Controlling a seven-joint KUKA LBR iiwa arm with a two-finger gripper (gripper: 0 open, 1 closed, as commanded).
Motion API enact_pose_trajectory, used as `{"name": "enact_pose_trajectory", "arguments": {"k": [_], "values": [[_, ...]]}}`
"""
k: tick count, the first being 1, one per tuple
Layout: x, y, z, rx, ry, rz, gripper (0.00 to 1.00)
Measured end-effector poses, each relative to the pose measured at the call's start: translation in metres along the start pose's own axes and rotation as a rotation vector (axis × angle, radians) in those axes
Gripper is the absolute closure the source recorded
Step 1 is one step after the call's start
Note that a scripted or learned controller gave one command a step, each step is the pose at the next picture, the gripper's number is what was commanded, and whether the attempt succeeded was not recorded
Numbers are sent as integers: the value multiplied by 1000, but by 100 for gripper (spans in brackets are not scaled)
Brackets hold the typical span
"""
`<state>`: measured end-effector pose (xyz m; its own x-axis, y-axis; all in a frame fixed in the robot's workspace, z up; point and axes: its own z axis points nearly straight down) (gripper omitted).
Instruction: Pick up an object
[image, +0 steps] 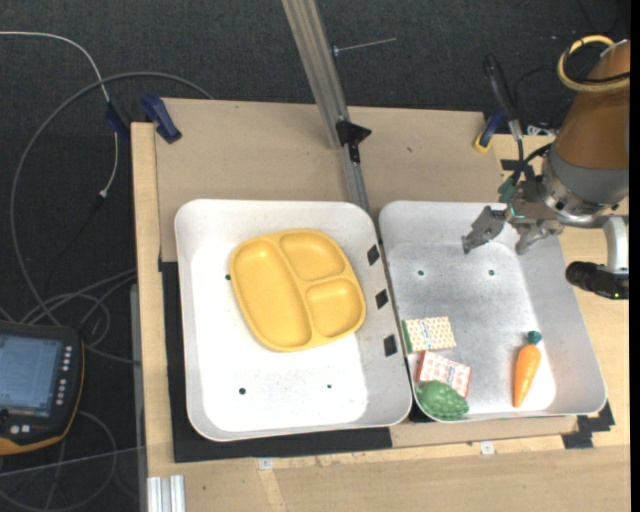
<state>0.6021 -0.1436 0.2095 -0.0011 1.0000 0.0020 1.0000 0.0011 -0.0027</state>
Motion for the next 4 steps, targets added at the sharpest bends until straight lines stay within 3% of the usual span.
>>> {"name": "enact_pose_trajectory", "arguments": {"k": [1,3,4], "values": [[0,0,0,0,0,0,0],[6,5,97,5,0,0,0],[7,4,118,3,-1,0,0]]}}
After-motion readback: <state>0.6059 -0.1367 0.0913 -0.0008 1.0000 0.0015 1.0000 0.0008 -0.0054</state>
